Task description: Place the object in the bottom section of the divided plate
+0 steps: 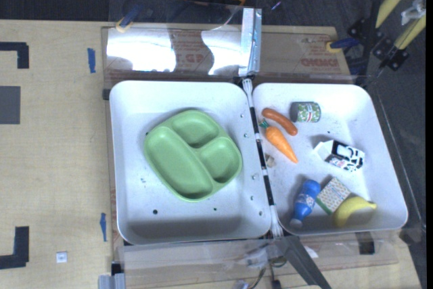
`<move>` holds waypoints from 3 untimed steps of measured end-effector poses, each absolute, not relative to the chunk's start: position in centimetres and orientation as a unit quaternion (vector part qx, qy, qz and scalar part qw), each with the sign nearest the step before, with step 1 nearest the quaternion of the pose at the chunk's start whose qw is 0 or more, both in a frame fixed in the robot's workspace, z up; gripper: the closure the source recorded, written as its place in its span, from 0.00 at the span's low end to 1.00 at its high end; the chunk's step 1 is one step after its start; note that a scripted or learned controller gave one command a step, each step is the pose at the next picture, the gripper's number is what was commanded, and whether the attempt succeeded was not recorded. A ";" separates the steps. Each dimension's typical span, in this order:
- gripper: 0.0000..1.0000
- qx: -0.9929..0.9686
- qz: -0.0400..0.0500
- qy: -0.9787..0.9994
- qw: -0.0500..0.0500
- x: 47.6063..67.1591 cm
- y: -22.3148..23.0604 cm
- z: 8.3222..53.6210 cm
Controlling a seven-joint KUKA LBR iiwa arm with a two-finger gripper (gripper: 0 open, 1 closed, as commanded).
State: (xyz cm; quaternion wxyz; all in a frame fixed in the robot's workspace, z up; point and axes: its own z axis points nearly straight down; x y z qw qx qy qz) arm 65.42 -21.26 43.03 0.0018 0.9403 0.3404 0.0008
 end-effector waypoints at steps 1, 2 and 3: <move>0.00 0.974 0.001 0.226 0.001 66.2 -21.8 43.4; 0.00 0.995 0.001 0.102 0.001 65.9 -22.3 43.5; 0.00 0.995 0.001 0.102 0.001 66.1 -22.2 43.5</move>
